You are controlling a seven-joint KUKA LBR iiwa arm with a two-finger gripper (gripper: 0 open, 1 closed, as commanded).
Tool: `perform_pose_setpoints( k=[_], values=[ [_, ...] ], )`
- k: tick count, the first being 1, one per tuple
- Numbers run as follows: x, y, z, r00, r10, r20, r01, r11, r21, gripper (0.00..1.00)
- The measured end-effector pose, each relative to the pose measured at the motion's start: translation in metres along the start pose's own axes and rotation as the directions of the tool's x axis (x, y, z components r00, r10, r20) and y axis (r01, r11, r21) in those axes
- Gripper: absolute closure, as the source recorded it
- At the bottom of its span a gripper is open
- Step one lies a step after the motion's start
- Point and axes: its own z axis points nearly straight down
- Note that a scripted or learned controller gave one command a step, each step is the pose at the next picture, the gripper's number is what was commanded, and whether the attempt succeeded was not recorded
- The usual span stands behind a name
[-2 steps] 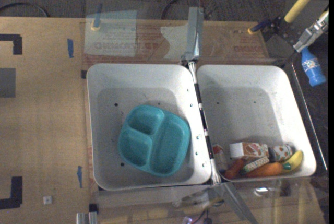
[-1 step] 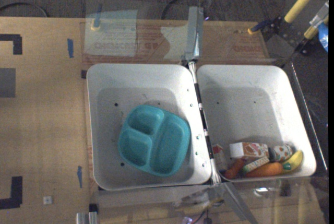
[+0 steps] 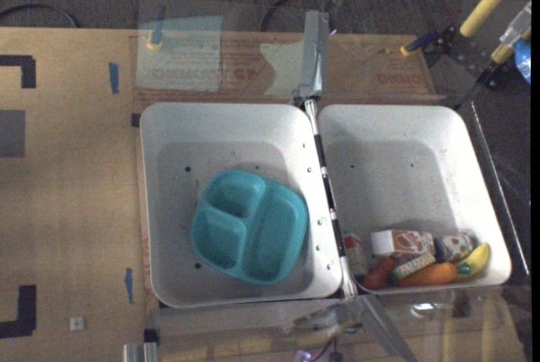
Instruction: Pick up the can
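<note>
Teal divided plate (image 3: 250, 226) lies in left bin (image 3: 169, 132), alone. Right bin (image 3: 456, 132): clutter along near wall. Likely can (image 3: 408, 243), white with red label, lies on its side among carrot (image 3: 430, 273), banana (image 3: 477, 259), other toy food, touching neighbours. Fingers' state: cannot tell. Task judged not begun: approach, grasp, lift all remain.

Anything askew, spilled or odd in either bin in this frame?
Nothing spilled or damaged. The teal divided plate lies flat in the left bin, turned at an angle to its walls. The toy foods crowd the near edge of the right bin, overlapping each other.
</note>
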Motion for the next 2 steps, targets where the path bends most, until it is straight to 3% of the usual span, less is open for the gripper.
perform_pose_setpoints(
  k=[2],
  values=[
    [0.0019, -0.0021, 0.0000, 1.000, -0.023, -0.001, 0.023, 1.000, 0.000, 1.00]
  ],
)
